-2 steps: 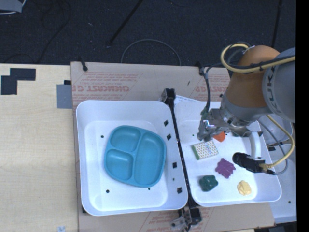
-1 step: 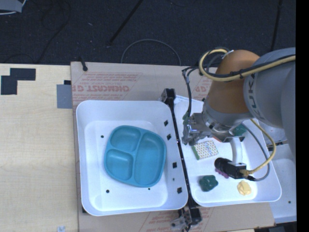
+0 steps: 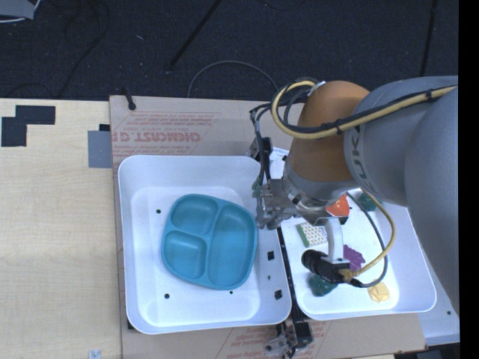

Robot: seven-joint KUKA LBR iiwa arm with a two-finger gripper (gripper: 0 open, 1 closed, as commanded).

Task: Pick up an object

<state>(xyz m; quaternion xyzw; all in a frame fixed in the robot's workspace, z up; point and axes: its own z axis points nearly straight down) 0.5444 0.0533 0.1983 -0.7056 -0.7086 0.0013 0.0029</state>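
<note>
I am looking down on both bins, and the arm [image 3: 404, 148] is reaching in from the right, hanging over the strip where the two bins meet. The gripper [image 3: 266, 212] is sitting low at the right wall of the left bin [image 3: 123, 238], just beside the right edge of the blue plate [image 3: 209, 241]. I cannot tell whether it is touching the plate or only hovering next to it. I also cannot tell how the jaws are standing, since the wrist is covering them from above, and I am seeing nothing held there.

The plate is lying flat in the middle of the left bin, by itself. The right bin [image 3: 430, 294] is holding the small items: an orange piece [image 3: 340, 206] near its far left, partly under the arm, a green-and-white checked piece [image 3: 313, 234] just nearer than that, a purple piece [image 3: 353, 258] toward the middle, a dark green piece [image 3: 323, 284] at the near left, and a yellow piece [image 3: 379, 293] at the near side.

As I am judging it, the pick is not yet done: everything is resting in its bin and nothing is lifted. The gripper's place is suggesting the plate's rim as the target. What is left is closing on something, getting a firm hold and raising it clear.
</note>
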